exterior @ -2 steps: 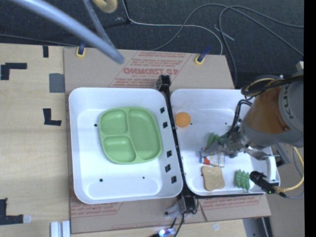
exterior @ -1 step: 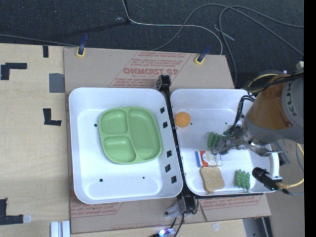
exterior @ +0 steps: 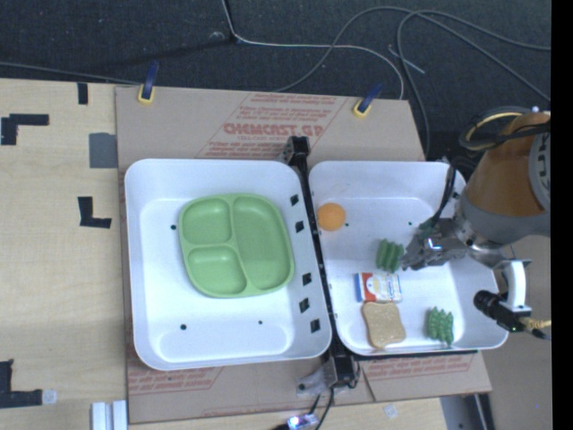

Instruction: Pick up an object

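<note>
Red print reading "CHEMCAST GP" marks the cardboard point(exterior: 269, 124); gripper point(exterior: 428, 251) beside green object point(exterior: 389, 254), grasp state indiscernible.

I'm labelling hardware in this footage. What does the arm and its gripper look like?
The arm is grey with a broad orange band above the wrist and black cables looped over its top. The gripper is small, dark metallic grey. A white and black fitting sits below the wrist.

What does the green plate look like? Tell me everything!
The plate is light green and looks like smooth plastic. It has rounded corners and three sections split by raised ridges: two smaller ones on the camera's left side and one long one on the right. Nothing lies in any section. It rests flat, turned a little askew, near the middle of the left bin, touching only the bin's floor.
</note>
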`<control>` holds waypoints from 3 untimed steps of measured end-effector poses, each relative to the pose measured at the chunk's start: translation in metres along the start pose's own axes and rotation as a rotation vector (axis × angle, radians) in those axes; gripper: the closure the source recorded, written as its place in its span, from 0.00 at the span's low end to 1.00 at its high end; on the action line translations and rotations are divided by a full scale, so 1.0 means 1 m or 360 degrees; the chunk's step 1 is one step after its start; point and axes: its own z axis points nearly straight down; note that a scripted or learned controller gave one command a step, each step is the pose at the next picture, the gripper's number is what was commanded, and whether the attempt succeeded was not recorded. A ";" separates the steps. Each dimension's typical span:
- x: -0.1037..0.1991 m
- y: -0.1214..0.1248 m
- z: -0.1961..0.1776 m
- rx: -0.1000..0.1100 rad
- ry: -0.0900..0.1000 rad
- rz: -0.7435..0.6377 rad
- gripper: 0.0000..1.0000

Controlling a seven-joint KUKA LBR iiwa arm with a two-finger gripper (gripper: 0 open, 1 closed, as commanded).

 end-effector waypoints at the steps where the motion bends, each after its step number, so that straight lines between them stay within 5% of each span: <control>1: 0.006 -0.001 -0.044 0.0001 0.0001 -0.0001 1.00; 2: 0.006 0.000 -0.081 0.0000 0.0000 0.0000 1.00; 3: 0.064 0.014 -0.088 0.0004 0.0004 -0.0009 1.00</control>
